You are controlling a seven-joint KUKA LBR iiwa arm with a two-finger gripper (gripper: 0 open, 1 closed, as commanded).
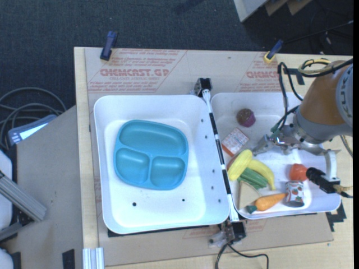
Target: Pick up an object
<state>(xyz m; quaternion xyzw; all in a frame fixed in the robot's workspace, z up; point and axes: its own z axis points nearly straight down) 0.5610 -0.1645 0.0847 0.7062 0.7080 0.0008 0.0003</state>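
Note:
The right bin holds several small objects. A purple round fruit lies near its back. An orange and white packet sits left of centre. A yellow banana and a yellow corn piece lie beside a green vegetable. A carrot rests at the front next to a small printed can, with a red-orange piece behind it. My gripper hangs low over the bin's middle, just right of the packet and above the banana, with nothing visibly held.
The left bin bears a blue divided plate. A black-studded divider runs between the bins. The grey arm with its orange band and black cables covers the right bin's back right corner.

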